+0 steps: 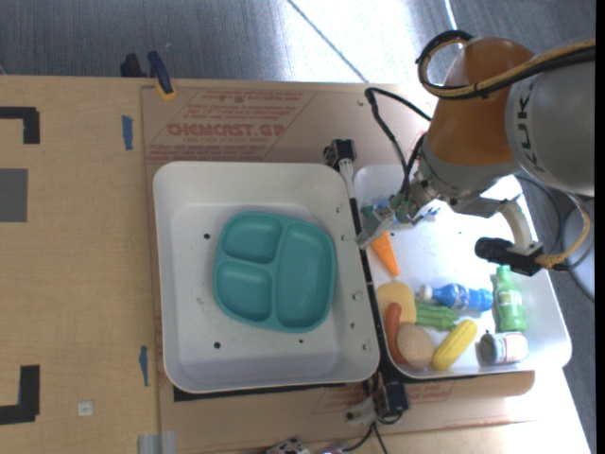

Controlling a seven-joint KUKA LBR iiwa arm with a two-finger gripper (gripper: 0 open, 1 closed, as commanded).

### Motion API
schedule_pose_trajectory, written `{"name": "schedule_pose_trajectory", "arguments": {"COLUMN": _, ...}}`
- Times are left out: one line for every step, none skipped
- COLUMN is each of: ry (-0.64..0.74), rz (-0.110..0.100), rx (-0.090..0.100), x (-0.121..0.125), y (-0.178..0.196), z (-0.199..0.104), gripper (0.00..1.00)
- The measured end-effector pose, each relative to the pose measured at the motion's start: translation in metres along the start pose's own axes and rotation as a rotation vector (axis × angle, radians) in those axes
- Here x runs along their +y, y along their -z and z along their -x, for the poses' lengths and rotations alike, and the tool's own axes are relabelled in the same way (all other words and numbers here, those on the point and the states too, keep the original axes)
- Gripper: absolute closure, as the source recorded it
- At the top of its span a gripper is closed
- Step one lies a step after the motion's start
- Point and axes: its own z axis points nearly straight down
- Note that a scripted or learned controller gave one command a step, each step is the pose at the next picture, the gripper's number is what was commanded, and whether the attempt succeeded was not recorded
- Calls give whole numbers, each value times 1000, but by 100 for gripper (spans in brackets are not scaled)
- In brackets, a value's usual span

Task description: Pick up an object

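The counter (76, 253) is tan, with a cardboard sheet (246, 126) printed in red lying under two white bins. The left bin (180, 282) holds a teal plate (276, 270) with three compartments, set flat near its middle.

The right bin (548, 334) holds a cluster of small toys and bottles. An orange carrot (384, 254), cone-shaped with its point toward the near edge, lies close to the wall shared with the left bin. Below it along that wall come a yellow-orange block (397, 297), a red-orange piece (392, 322) and a pale, potato-like lump (414, 344). To their right lie a green pod-like toy (437, 316), a yellow corn cob (455, 343) set at a slant, a blue bottle (460, 297) on its side, a green bottle (509, 303) and a white jar (504, 348) in the near right corner.

The end effector (405, 206) hangs over the far left part of the right bin, beneath the arm's orange band (477, 102). The carrot lies just beside and below its tip; whether they touch cannot be told, nor whether the tool is released or clenched. The other toys lie well apart from it, toward the near edge.
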Motion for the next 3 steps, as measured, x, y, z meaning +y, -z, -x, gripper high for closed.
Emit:
{"name": "schedule_pose_trajectory", "arguments": {"ry": 0, "rz": 0, "rx": 0, "x": 0, "y": 0, "z": 0, "gripper": 0}}
{"name": "schedule_pose_trajectory", "arguments": {"ry": 0, "rz": 0, "rx": 0, "x": 0, "y": 0, "z": 0, "gripper": 0}}
{"name": "schedule_pose_trajectory", "arguments": {"ry": 0, "rz": 0, "rx": 0, "x": 0, "y": 0, "z": 0, "gripper": 0}}
